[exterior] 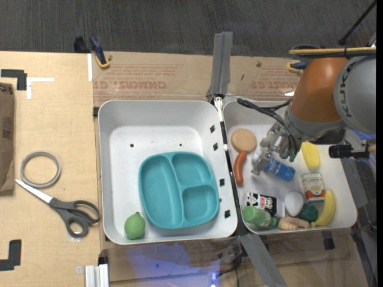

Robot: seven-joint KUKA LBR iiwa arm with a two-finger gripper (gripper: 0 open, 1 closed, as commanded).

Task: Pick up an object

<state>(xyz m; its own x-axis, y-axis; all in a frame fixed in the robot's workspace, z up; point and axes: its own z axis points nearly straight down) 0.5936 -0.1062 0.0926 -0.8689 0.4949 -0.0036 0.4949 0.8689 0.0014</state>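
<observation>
**Colours in the bins**

Teal divided plate (179, 190) and green lime (135, 226) in the white left bin (114, 130). In the right bin: red chilli (240, 165), yellow corn (310, 156), yellow banana (327, 207), blue bottle (280, 169), white egg (293, 203).

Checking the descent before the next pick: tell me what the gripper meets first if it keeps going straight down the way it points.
Most likely the blue bottle: the gripper hangs right over its left end in the right bin. Depth is hard to judge from this slanted view, so it could slip beside the bottle onto bare bin floor.
</observation>
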